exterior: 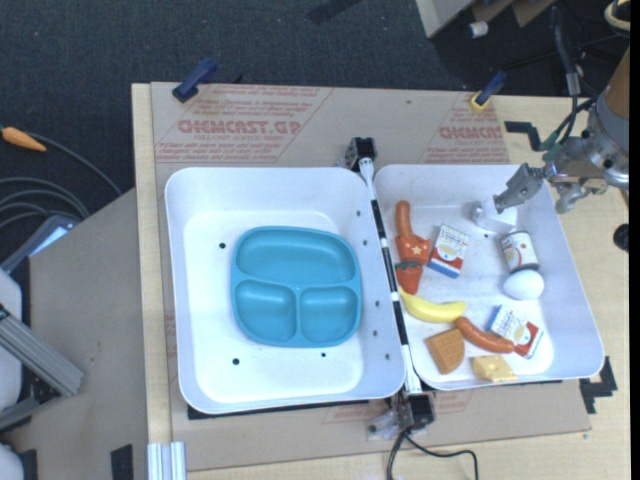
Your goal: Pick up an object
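Two shallow white plastic bins sit side by side on a bench covered with a printed brown cardboard sheet [250, 128]. The left white bin [195, 368] holds a single thing: a light blue plastic plate with three compartments [296, 285], lying flat near the bin's middle with its one large compartment toward the far side and its two smaller ones toward the near side. The right white bin [575, 318] holds a scatter of small toy foods. An orange toy carrot with a red star-shaped patch [409, 249] lies along the bin's left wall, and just beside it to the right is a small white carton with red and blue print [451, 249]. Below them a yellow plastic banana [432, 309] lies across the floor, its right end touching a reddish-orange toy sausage [484, 336]. A tan wedge of toy bread [447, 349] sits near the front wall, with a yellow block of toy cheese [493, 369] to its right and a second small printed carton [515, 329] just behind that. Toward the right side stands a small white can with a dark red label [518, 250], touching a white toy egg [522, 285] just in front of it. The grey two-finger gripper [540, 188] hangs over the far right corner of this bin, its fingers spread apart with nothing between them, clear of all the toys.
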You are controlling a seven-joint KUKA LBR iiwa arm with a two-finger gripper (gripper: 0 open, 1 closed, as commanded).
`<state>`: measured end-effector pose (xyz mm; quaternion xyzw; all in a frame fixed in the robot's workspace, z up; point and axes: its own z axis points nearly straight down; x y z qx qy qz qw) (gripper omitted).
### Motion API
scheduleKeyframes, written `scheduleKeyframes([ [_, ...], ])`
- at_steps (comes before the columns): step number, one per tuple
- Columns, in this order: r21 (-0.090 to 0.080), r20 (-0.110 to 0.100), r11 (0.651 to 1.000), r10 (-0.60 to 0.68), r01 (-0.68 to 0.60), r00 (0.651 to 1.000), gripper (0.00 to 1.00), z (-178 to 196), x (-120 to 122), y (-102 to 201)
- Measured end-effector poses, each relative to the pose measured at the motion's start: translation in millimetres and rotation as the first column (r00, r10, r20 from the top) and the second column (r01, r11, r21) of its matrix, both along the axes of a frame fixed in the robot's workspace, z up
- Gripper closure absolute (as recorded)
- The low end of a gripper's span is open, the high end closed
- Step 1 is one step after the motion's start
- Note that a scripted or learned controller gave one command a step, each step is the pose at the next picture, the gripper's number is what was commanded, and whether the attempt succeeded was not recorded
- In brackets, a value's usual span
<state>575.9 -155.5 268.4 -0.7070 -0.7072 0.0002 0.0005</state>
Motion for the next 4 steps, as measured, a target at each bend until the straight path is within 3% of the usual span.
scheduleKeyframes([
  [1, 0.000, -0.002, 1.000, 0.000, 0.000, 1.000, 0.00, -149, 27, 16],
  [2, 0.000, 0.001, 1.000, 0.001, -0.001, 1.000, 0.00, -184, 71, 38],
  [3, 0.000, 0.003, 1.000, 0.002, -0.002, 1.000, 1.00, -173, 72, 38],
  [4, 0.000, 0.003, 1.000, 0.002, -0.002, 1.000, 0.00, -173, 72, 38],
])
